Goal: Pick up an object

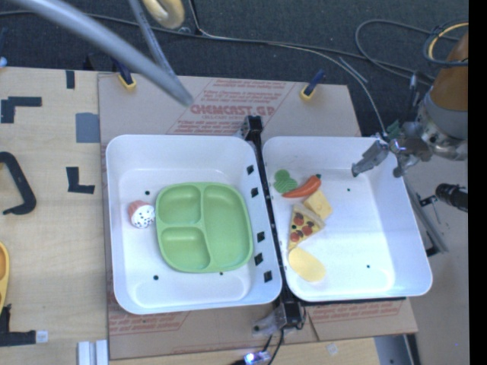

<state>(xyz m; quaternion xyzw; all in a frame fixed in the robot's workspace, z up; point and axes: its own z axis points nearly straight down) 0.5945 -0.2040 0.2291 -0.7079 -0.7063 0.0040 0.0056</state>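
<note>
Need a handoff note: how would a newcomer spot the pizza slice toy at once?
Start at the right-hand white bin, the one without the green divided plate. A cluster of toy food lies along its left wall; in it, the pizza slice sits below the yellow cheese wedge and above the plain yellow oval. It alone is a triangle dotted with red.

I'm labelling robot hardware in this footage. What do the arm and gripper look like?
The arm is grey metal with an orange band above the wrist and a yellow cable looped beside it. The gripper is small and grey, with two thin fingers and a spot of green at its base.
</note>
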